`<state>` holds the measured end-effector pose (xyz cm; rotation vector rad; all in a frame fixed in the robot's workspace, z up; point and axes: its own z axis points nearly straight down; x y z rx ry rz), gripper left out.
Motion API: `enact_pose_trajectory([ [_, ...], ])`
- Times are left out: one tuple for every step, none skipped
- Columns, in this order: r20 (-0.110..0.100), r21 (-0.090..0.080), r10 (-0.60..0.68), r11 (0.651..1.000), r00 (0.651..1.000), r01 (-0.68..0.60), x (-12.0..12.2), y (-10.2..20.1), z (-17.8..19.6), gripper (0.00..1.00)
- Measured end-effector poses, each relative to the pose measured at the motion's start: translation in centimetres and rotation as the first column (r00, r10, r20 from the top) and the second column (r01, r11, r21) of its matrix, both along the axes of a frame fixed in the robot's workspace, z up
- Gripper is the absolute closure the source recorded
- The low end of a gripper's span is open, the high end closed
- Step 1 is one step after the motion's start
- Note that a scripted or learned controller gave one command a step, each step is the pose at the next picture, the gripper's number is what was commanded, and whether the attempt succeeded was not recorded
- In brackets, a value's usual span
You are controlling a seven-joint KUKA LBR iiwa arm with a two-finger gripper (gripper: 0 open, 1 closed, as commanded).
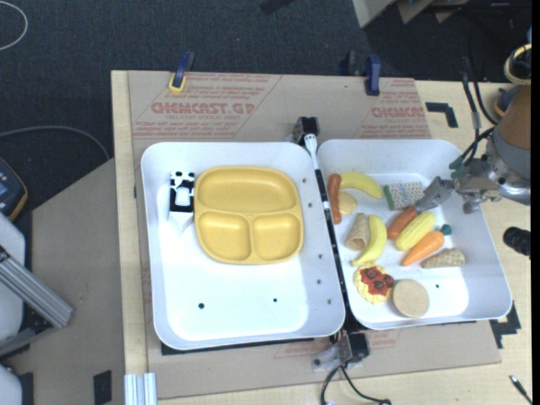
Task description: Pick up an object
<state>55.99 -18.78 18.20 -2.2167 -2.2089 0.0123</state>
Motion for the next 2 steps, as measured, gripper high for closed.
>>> enact_pose_trajectory([
  [0.015,-0.003,0.004,1.0,1.0,-0.004,0.3,0.0,0.8,0.0],
  [0.007,0.0,0.004,1.0,1.0,-0.004,-0.5,0.9,-4.6,0.0],
])
